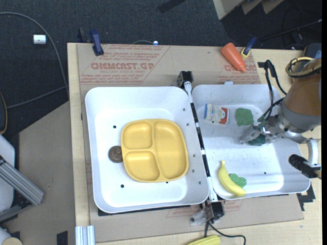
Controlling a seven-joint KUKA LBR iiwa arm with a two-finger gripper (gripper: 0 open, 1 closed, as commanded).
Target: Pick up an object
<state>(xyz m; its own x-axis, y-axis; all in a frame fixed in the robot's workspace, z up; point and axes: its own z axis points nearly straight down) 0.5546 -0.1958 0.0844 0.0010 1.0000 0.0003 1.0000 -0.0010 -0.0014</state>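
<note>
The grey gripper (254, 136) sits low in the right white bin (225, 93).
We cannot tell how its blurry fingers stand; maybe a small green thing (257, 141) lies under them, with the green leafy toy (244, 116) just beside.

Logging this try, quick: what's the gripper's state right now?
Gripper: low in the right bin; open or shut cannot be told.

Glossy yellow plastic plate (154, 150), smooth white plastic bins (97, 106) — matt brown cardboard (122, 63) beneath
</note>
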